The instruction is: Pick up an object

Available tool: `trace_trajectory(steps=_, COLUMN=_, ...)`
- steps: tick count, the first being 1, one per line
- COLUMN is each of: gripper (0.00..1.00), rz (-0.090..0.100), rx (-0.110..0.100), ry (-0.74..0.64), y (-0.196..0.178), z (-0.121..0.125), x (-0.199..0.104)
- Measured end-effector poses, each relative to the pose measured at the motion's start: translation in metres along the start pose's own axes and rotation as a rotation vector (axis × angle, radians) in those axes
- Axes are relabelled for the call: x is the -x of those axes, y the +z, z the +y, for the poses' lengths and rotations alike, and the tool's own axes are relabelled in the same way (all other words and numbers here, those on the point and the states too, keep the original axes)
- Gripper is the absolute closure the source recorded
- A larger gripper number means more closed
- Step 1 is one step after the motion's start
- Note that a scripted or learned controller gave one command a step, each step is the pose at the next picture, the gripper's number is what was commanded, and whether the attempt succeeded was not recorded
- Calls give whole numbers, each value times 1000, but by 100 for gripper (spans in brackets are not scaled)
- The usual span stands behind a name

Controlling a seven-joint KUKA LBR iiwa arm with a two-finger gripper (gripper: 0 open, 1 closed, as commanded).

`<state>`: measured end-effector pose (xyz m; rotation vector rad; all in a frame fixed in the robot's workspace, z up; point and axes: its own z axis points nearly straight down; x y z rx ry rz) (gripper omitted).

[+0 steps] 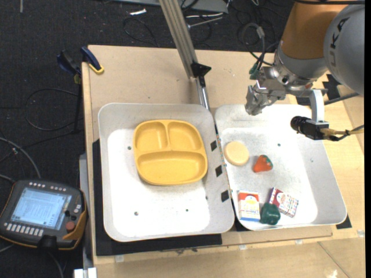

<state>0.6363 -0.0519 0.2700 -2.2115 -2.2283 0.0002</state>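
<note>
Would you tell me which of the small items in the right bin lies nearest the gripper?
The pale round disc, at the bin's left side. It lies closer to the gripper than the red strawberry and the cartons farther down.

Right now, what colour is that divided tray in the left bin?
Yellow, a plain yellow all over: the divided tray shows clearly in the camera view.

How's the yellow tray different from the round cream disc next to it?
The yellow tray lies in the left bin; the cream disc lies in the right bin. The tray is far larger, squarish and split into three compartments; the disc is small, round and plain. Both lie flat.
</note>
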Motion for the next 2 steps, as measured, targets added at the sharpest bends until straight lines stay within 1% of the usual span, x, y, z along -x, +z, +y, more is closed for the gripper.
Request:
trace_trajectory(steps=1, gripper=100, rz=0, rx=0, ry=0, y=7, z=-11, x=-50)
trace_trajectory(steps=2, gripper=100, rz=0, rx=-2, ry=-1, y=25, z=-35, x=-102)
